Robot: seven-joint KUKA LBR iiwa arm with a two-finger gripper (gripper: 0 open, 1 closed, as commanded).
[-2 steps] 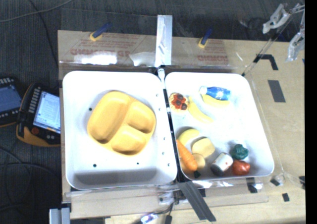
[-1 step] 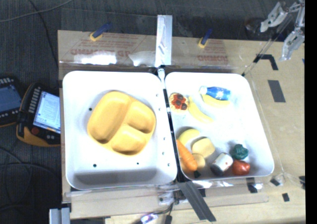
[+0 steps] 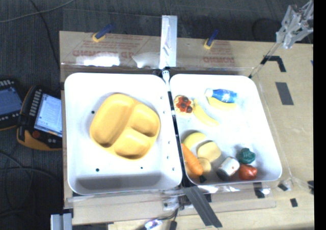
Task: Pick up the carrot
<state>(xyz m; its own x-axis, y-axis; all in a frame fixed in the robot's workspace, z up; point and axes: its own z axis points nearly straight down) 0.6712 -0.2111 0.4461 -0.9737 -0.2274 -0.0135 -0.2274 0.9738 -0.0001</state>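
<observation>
Carrot (image 3: 192,162): we find it in the right bin (image 3: 265,122), lying against that bin's left wall near the near-left corner, orange and slanted, its tip toward the near rim. Just beside it to the right sit two pale yellow pieces (image 3: 202,148), apparently touching it; farther right lie a grey-white cylinder (image 3: 228,167), a red tomato-like piece (image 3: 248,172) and a dark green piece (image 3: 247,155). A banana (image 3: 202,113) and a blue-capped bottle (image 3: 222,95) lie at the far side. The left bin (image 3: 76,137) holds a large yellow moulded form (image 3: 125,125). The gripper (image 3: 295,20) hangs at the far right, above the tabletop and well apart from the carrot; we cannot tell its opening. We judge the risk to be crowding: wall on one side, yellow pieces on the other, so a descent could strike the wall, close on a neighbour, or roll the carrot away.
</observation>
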